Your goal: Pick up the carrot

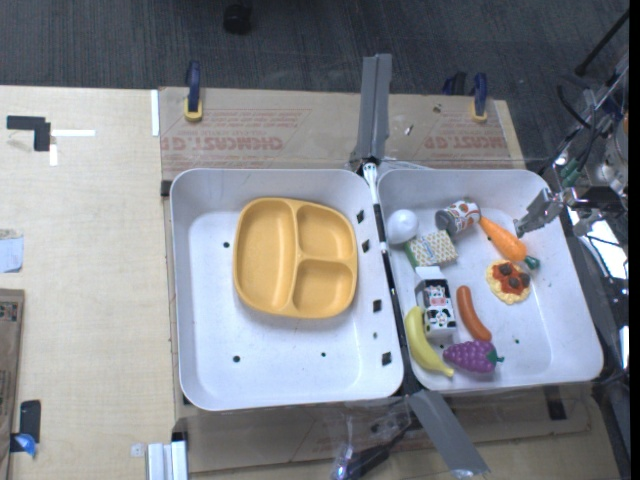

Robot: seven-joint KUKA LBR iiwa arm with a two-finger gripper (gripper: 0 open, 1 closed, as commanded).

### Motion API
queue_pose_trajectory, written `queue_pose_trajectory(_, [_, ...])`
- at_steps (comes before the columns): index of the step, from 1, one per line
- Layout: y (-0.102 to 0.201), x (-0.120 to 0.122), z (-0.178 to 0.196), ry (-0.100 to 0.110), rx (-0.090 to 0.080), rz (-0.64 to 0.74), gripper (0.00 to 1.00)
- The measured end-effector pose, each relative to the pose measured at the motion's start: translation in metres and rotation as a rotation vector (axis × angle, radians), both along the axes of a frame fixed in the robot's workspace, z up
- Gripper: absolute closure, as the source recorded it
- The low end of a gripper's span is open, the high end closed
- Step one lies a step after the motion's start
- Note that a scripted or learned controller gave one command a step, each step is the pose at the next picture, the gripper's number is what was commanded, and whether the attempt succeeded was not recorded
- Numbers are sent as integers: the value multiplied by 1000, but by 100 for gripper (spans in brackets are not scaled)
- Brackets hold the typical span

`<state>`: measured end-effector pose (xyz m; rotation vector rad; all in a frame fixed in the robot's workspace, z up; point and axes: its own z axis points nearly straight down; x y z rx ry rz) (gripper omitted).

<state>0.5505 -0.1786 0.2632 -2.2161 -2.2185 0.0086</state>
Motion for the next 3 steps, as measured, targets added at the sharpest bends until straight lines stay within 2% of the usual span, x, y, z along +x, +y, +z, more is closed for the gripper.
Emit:
queue_pose_trajectory(1, [-33, 41, -159, -4, 4, 85, 0])
queue_pose_trajectory(2, [-34, 41, -154, 1, 4, 83, 100])
queue_pose_trajectory(3, [48, 85, -83, 13, 0, -32, 100])
